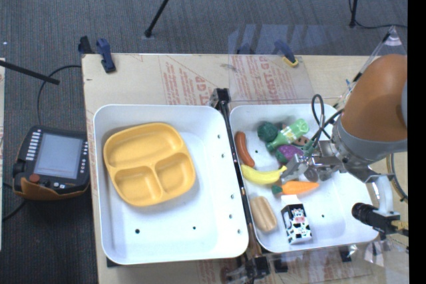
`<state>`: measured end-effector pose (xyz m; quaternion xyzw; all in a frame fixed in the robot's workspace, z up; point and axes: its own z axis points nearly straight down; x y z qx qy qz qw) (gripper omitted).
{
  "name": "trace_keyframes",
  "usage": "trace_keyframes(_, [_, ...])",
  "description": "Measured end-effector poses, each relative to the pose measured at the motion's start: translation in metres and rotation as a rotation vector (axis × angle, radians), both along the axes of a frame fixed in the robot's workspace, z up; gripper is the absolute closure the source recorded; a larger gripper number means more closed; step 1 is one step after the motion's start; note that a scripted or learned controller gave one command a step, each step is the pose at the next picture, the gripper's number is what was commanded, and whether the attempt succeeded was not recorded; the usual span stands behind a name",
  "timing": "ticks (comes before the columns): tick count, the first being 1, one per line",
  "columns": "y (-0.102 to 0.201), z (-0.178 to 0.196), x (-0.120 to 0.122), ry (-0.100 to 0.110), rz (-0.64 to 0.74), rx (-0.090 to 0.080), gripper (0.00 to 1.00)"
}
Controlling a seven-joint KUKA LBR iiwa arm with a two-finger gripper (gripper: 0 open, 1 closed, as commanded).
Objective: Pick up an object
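Observation:
My gripper (296, 171) hangs low over the middle of the right bin (333, 226), reaching in from the right under the orange-banded wrist. Its tip sits just by the right end of a yellow banana (261, 175) and right above an orange carrot (301, 188). A purple eggplant-like toy (288, 152) lies just behind the tip. Further back are a dark green broccoli (268, 132) and a light green bottle (293, 131). A brown sausage (245, 148) lies by the bin's left wall. A hot dog bun (264, 213) and a small milk carton (297, 223) lie at the front.
The left bin (133, 236) holds a yellow three-compartment plate (148, 163). A black divider (233, 143) runs between the bins. A teach pendant (52, 163) lies on the floor to the left. Clamps grip the bench's far edge.

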<state>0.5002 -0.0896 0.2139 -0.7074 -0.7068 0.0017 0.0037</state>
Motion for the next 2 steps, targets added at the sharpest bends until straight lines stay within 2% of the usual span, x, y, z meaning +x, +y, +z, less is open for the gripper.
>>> trace_keyframes(1, [-0.0265,-0.1283,-0.0262,0.001,-0.302,-0.001,0.0])
trace_keyframes(2, [-0.0284,-0.1198,-0.0274,0.006,-0.317,0.001,1.0])
